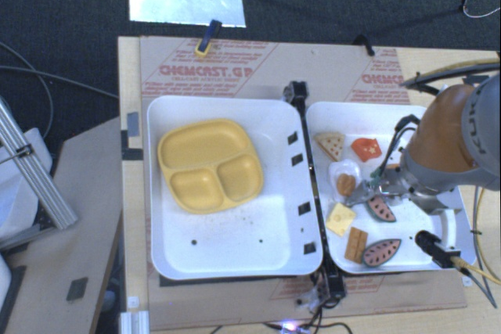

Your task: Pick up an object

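Observation:
The right bin [446,115] holds several toy food pieces: a tan wedge [330,145], a red piece [365,148], a brown round piece [345,184], a yellow square [340,219], a brown cracker [356,244] and two dark red slices [382,209] [381,252]. My gripper [366,192] is down low in this bin, just right of the brown round piece and above-left of the nearer dark red slice. The arm's orange band [442,129] hides the bin's right part. I see nothing clearly held.
The left bin [235,246] holds a yellow three-compartment tray [210,164]. A black divider [309,176] runs between the bins. Cables [450,256] lie at the right bin's near right corner. Cardboard [235,66] lies under both bins.

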`<state>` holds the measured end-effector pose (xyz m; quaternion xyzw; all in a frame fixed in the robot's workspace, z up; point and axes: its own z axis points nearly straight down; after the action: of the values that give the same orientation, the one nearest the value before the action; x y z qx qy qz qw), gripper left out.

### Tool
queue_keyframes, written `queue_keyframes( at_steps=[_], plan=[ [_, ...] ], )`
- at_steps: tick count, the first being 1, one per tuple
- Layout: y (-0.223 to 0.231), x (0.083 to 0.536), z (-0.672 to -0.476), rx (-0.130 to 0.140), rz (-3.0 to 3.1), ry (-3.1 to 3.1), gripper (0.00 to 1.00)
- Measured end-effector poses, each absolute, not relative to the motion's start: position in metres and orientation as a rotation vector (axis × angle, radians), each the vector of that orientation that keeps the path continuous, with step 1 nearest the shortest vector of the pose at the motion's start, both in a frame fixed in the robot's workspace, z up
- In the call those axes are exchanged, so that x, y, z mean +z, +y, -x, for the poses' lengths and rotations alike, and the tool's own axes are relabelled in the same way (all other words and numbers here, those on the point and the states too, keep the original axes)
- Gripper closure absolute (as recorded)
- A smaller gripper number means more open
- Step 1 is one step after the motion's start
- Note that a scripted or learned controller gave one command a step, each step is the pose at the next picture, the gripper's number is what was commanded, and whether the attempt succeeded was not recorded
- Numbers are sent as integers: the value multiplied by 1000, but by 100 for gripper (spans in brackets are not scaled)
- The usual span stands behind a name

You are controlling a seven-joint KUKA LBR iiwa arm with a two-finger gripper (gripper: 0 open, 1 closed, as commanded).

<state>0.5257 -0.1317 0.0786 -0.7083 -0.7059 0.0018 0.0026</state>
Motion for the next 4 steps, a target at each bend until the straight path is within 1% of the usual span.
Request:
queue_keyframes(
  at_steps=[1, 2, 3, 4],
  plan=[
    [-130, 96, -530, -5, 2222, -2224, 100],
    [-127, 188, -506, -8, 2223, -2230, 100],
    [-79, 201, -517, -5, 2213, -2232, 100],
    [-43, 250, -487, -7, 2214, -2232, 100]
  ],
)
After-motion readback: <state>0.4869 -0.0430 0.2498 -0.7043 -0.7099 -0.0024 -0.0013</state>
